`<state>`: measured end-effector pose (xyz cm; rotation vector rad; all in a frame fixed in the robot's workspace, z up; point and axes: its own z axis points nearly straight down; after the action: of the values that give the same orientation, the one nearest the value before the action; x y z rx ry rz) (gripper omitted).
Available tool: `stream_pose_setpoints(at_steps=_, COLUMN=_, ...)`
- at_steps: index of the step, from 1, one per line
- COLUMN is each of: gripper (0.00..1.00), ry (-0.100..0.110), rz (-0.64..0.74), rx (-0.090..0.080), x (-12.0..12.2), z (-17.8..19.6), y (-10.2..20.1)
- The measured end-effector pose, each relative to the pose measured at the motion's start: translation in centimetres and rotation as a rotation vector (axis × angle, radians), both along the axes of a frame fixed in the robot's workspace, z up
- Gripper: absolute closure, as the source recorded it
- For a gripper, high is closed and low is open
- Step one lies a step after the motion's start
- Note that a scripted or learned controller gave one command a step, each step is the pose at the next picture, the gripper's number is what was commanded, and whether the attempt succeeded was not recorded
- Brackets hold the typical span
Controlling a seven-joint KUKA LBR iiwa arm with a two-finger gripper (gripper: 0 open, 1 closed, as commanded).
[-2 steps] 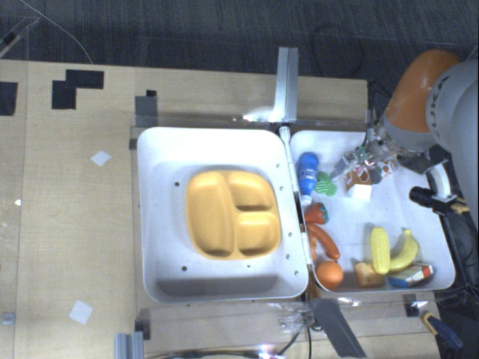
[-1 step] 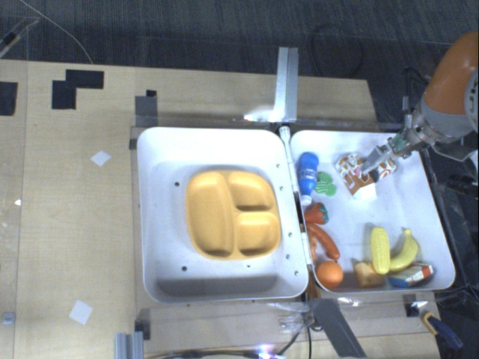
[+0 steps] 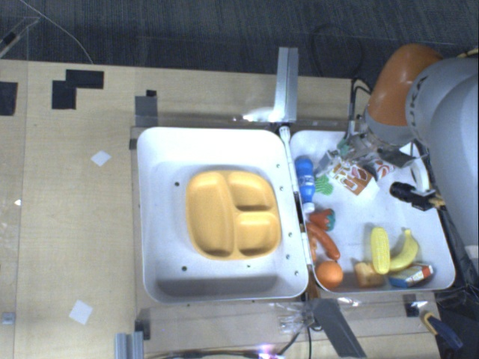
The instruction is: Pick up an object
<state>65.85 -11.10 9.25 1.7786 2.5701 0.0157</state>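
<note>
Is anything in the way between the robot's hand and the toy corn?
Yes, a little. The gripper is at the far end of the right bin, over a red-and-white packet. The corn lies nearer the front, beside the banana. The packet lies between them; above it the way looks open.

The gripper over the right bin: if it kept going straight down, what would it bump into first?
Probably the red-and-white packet lying just under the gripper; depth is hard to judge from above.

The grey arm (image 3: 441,118) reaches in from the right, its pincer (image 3: 350,149) angled down-left.
</note>
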Motion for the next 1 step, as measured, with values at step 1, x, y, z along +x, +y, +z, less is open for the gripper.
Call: stream_pose_setpoints(at_steps=1, gripper=0.0, ry=0.022, rz=0.21, rx=-0.018, x=0.8, z=0.06, y=0.52)
